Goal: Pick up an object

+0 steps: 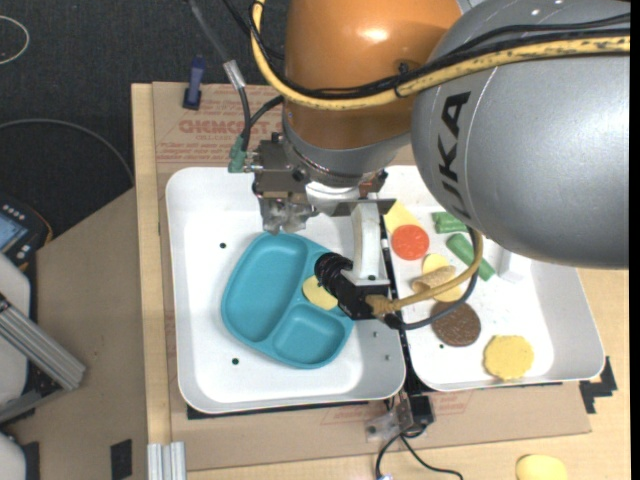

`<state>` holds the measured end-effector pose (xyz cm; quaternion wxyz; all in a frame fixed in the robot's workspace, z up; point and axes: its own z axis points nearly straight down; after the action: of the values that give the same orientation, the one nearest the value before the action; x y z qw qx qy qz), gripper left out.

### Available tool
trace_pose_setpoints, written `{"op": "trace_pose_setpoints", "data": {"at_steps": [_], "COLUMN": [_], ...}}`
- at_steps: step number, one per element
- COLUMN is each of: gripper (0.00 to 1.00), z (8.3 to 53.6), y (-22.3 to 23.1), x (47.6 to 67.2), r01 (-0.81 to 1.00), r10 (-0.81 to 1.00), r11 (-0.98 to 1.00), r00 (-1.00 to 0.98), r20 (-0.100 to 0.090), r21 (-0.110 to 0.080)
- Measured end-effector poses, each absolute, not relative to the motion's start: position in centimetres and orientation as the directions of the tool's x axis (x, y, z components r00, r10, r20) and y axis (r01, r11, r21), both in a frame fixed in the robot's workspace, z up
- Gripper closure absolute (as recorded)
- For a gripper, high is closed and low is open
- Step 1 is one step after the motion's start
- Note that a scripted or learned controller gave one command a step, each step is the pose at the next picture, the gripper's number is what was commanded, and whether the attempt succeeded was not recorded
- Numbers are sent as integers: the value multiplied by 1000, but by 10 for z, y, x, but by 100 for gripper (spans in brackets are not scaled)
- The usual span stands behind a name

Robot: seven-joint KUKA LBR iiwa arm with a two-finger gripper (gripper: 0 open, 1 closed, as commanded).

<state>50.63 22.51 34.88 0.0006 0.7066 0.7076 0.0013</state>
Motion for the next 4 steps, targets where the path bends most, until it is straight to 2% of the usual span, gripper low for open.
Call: {"op": "trace_pose_setpoints", "data": {"at_steps": [1,2,3,4], "gripper": [100,100,100,100], "z": [187,470,540,546], "y": [196,166,228,225], "x": [539,570,596,595], "r01": [1000,1000,1000,1000], "r10": [1000,1000,1000,1000], "r11": [-6,0,7,4], "r00": [6,0,-7,-4], "r20": [-8,5,5,1], "r21": [-16,22,11,6]}}
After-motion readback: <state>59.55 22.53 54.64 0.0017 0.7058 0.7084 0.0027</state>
